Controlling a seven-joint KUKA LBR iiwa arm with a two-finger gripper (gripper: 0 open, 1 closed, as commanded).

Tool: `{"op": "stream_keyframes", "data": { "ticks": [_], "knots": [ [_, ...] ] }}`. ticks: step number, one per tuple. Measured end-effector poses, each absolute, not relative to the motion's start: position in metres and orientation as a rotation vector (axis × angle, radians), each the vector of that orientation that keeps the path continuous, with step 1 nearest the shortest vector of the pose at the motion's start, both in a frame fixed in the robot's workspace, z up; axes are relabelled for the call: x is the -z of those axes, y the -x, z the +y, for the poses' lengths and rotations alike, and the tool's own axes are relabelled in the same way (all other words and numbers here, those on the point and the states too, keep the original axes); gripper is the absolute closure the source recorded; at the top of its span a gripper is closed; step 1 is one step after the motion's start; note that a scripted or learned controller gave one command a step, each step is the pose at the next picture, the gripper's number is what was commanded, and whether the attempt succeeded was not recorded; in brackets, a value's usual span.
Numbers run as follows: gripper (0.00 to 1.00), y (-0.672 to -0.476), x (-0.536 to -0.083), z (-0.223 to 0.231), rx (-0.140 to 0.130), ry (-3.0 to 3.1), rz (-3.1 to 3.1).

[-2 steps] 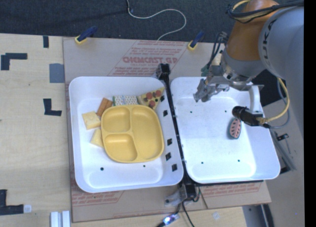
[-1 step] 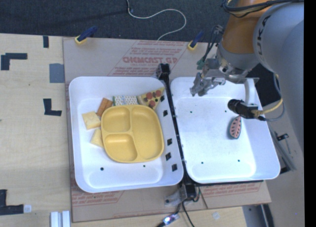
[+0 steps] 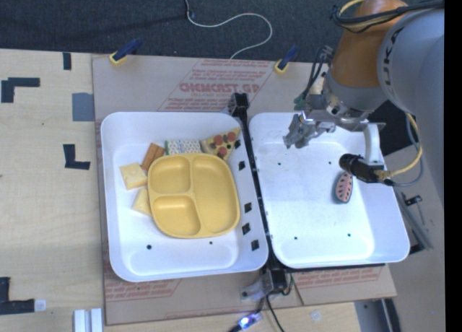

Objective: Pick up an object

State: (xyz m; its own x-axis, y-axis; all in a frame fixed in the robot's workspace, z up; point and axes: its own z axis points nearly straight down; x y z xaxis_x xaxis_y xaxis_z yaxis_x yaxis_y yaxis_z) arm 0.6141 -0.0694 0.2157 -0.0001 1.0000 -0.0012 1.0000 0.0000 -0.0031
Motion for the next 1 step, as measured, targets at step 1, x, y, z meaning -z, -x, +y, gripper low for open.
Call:
{"op": "stream_keyframes", "data": {
  "ticks": [1],
  "knots": [
    [1.00, -0.6250, -0.2242, -0.0741, -0.001, 2.219, -2.224]
  ]
}}
